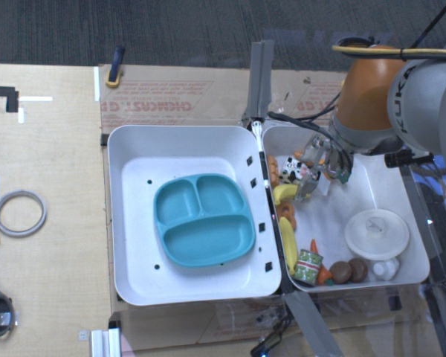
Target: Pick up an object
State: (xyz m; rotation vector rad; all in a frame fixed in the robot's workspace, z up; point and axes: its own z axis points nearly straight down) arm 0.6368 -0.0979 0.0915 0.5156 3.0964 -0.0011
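Looking down from the camera view, the gripper (317, 171) hangs in the upper left part of the right bin (401, 277), reached in from the right under the arm's orange band (368, 88). The nearest things lie just to its left and slightly below, along the bin's left wall: a small black-and-white toy (291, 171) touching or almost touching the fingertips, and a yellow banana-like piece (285, 193) just below it. A longer banana (288, 245) runs top to bottom down that wall, well below the tool. Whether the fingers are apart or together I cannot tell; wrist hardware and clutter blur them, and nothing is plainly between them. The left bin (126, 222) holds a blue divided plate (204, 220).
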